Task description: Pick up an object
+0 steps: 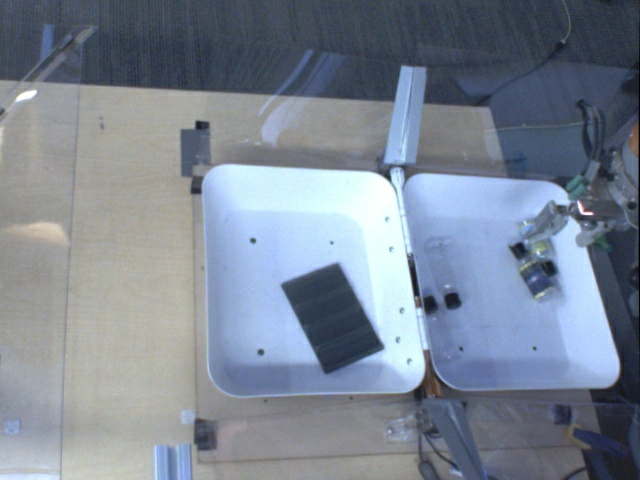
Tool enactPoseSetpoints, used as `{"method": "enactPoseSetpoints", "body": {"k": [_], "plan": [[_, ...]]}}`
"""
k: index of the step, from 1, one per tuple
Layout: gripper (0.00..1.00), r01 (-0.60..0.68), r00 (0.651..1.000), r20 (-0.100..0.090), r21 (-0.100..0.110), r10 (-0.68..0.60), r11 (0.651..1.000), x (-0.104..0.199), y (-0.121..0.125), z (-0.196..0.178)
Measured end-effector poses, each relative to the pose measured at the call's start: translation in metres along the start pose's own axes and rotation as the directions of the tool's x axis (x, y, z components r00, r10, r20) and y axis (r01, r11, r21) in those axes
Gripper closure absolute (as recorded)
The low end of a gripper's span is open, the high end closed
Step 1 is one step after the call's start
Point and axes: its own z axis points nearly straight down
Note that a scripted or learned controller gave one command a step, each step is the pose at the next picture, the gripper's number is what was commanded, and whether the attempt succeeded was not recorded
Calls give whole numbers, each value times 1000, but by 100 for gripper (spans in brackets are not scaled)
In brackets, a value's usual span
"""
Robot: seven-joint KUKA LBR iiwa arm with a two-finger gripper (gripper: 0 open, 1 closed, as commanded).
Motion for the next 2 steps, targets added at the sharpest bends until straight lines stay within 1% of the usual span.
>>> {"method": "enactPoseSetpoints", "body": {"k": [1,2], "plan": [[0,37,999,1,-5,-37,999,-16,-2,147],[0,82,997,1,-4,-82,997,-20,-47,95]]}}
